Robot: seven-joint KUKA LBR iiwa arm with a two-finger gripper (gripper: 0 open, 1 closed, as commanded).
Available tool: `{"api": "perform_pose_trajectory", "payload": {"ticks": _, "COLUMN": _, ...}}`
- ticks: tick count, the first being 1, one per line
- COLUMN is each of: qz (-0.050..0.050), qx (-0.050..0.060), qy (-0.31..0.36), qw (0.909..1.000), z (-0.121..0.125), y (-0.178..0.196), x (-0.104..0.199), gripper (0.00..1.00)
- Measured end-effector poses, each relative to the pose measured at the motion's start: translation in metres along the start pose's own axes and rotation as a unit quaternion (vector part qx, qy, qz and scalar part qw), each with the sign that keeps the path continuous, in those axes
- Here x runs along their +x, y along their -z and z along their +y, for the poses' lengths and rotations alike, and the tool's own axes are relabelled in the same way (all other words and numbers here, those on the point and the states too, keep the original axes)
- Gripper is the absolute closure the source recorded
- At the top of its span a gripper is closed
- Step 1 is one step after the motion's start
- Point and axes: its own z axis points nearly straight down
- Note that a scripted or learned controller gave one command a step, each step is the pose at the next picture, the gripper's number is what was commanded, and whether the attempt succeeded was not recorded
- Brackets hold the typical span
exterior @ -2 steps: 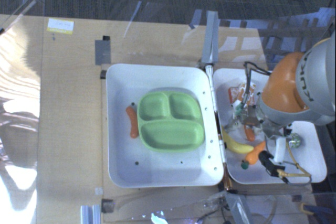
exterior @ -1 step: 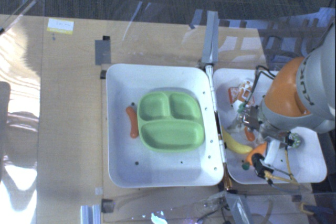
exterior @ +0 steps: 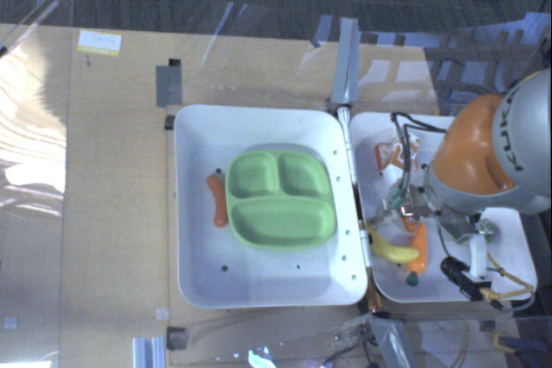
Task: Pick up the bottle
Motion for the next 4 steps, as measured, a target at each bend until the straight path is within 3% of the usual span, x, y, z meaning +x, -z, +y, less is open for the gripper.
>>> {"api": "perform_pose_trajectory", "payload": {"ticks": 1, "qz": 0.004, "qx": 0.001, "qy": -0.105, "qw": 0.9944, "z": -0.017, "y": 0.000, "x": -0.002, "gripper": 0.00}}
{"api": "perform_pose_trajectory", "payload": {"ticks": 2, "qz": 0.001, "qx": -0.001, "qy": 0.208, "qw": 0.9781, "z": -0.017, "y": 0.000, "x": -0.002, "gripper": 0.00}}
{"api": "perform_pose_trajectory", "payload": {"ticks": 3, "qz": 0.005, "qx": 0.005, "qy": 0.014, "qw": 0.9999, "z": 0.064, "y": -0.003, "x": -0.030, "gripper": 0.00}}
{"api": "perform_pose_trajectory", "payload": {"ticks": 4, "qz": 0.005, "qx": 0.004, "qy": 0.014, "qw": 0.9999, "z": 0.066, "y": -0.003, "x": -0.006, "gripper": 0.00}}
